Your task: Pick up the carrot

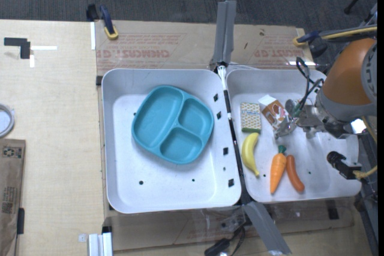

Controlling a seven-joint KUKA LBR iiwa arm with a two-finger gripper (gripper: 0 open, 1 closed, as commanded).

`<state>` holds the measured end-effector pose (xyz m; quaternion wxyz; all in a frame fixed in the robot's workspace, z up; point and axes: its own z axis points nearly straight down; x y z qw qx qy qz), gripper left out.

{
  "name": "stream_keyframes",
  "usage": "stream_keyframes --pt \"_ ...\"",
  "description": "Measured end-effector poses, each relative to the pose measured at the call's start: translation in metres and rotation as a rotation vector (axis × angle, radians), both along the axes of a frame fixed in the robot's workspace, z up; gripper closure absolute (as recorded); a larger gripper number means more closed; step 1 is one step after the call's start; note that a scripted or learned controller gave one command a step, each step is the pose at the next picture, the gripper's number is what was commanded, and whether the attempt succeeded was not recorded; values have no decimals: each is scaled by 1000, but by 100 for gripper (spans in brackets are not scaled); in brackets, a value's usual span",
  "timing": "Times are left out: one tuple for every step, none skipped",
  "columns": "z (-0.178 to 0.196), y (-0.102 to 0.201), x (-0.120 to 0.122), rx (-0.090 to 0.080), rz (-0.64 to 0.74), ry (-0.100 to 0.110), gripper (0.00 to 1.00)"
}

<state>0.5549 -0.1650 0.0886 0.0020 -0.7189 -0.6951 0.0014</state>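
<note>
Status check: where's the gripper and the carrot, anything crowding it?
Gripper above right bin, nothing seen held. Carrot lies just below it. Sausage alongside carrot, banana on its other side.

End effector [287, 126] low, arm bent

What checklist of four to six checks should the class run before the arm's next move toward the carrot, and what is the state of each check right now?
1. Orange tapered carrot with green top in plain view in the right white bin: ok.
2. Carrot free of things lying on it: ok.
3. Room beside the carrot: not ok; a reddish-orange sausage-shaped piece lies right against it, and a yellow banana lies close on the other side.
4. End effector above the carrot: not ok; it sits nearer the small snack packet.
5. End effector open: cannot tell.
6. Carrot already held: not ok; it lies on the bin floor.
</note>
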Motion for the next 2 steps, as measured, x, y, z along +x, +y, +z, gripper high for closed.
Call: stream_keyframes --pt "-1 51 -58 2 210 3 0" --pt "5 50 -58 3 205 6 100"
